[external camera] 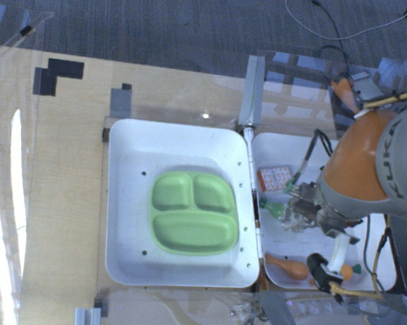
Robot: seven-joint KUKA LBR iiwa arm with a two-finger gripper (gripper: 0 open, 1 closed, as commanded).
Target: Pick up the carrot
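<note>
Carrot (288, 267), orange, tapered, near right bin's (281, 152) front

Pale wooden bench (53, 202), dark blue-grey ribbed carpet (165, 22) beyond, thin cable (326, 24) looping across it, glare streaks at left.

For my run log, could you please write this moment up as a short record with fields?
left bin: holds a green divided plate
right bin: holds the carrot near its front edge and a small red-patterned packet
arm: over the right bin
gripper: low in the right bin, above the carrot in the view, apart from it
carrot status: lying in the bin, not held
</note>
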